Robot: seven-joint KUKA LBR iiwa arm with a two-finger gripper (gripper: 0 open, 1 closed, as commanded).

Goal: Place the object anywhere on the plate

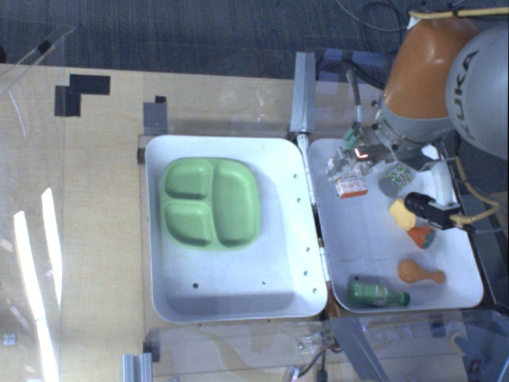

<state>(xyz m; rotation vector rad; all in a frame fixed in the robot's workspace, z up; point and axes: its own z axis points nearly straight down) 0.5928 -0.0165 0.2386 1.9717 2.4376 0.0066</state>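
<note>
While the green plate (211, 202) in your left bin (274, 293) sits bare, nothing is placed yet. At the right bin's (461, 289) 11 o'clock, the gripper (355, 154) hangs over a red-and-white packet (350, 186), likely the target; I cannot tell how the claw stands.

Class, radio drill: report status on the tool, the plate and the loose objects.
Tool low over right bin's far left corner, at small red-and-white packet. Green plate bare in left bin. Bin walls between them.
</note>
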